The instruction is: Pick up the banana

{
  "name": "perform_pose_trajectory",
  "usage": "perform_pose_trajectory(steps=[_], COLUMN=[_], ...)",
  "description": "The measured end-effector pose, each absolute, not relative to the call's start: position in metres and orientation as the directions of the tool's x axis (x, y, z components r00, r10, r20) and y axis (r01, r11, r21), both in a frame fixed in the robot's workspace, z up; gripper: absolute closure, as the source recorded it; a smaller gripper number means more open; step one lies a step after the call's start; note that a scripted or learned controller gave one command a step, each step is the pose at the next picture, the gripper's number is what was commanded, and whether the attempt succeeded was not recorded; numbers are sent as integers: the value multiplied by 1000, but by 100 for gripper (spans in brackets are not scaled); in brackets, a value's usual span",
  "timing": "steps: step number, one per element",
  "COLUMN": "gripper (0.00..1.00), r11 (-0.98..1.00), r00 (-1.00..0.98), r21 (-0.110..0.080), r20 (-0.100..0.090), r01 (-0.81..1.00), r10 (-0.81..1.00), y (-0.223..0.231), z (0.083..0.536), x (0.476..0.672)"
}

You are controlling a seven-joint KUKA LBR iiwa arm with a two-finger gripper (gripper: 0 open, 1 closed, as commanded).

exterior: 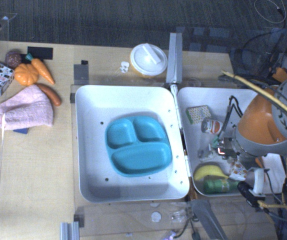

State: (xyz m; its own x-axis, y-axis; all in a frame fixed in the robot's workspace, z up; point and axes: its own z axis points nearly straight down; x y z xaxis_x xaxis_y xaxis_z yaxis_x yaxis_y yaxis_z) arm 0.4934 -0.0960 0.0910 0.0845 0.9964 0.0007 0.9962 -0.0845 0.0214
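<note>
The yellow banana (208, 172) lies near the front edge of the right bin (193, 96), curved, with a green bottle (218, 186) right against its front side. My gripper (227, 153) hangs low over the bin, just behind and to the right of the banana, below the arm's orange band (260, 125). Dark wrist parts and cables hide its tip, and nothing shows as held in it.
A small can (211, 126) and a green dotted packet (198, 114) lie further back in the right bin. The left bin (91, 134) holds a blue divided plate (138, 145). A white lid (149, 58), a pink cloth (24, 109) and toy vegetables (33, 73) sit on the bench.
</note>
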Motion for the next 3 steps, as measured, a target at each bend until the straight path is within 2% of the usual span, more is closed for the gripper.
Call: perform_pose_trajectory(steps=[1, 3], gripper=[0, 0], r11=[-137, -243], r00=[137, 243], r21=[22, 22], r20=[-3, 4], r01=[990, 970], r10=[991, 970], y=[-87, -90], z=[91, 91], x=[493, 493])
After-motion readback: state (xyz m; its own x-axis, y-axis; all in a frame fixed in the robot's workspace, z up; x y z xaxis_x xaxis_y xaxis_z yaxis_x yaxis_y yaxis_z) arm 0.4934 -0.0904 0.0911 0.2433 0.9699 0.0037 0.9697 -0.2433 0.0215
